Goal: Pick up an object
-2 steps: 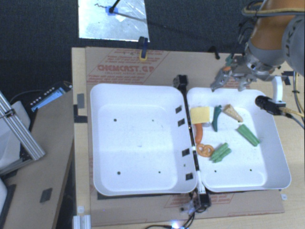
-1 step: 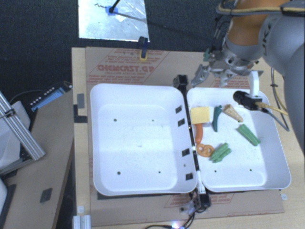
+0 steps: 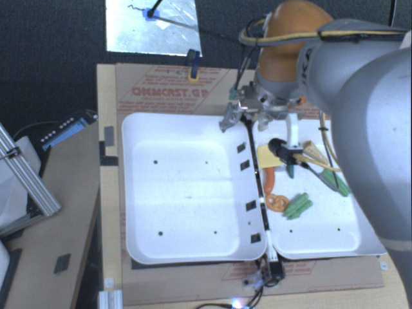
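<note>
Setting. A tan desk [image 3: 71, 192] stands against a dark speckled backdrop [image 3: 51, 37]. A brown cardboard sheet [image 3: 161, 90] with red printed lettering lies on the desk. A shiny silver sheet [image 3: 151, 18] lies at upper centre, with a blue-and-yellow clamp [image 3: 192, 65] just below it. Aluminium rails [image 3: 26, 179] sit at the left edge, near a dark device with blue trim [image 3: 64, 131]. Lighting is even and diffuse.

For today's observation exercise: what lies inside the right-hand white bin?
The right shallow white bin holds a green ridged piece, an orange curved piece, a yellow flat piece and black-handled tools; the grey arm covers its far right part.
</note>
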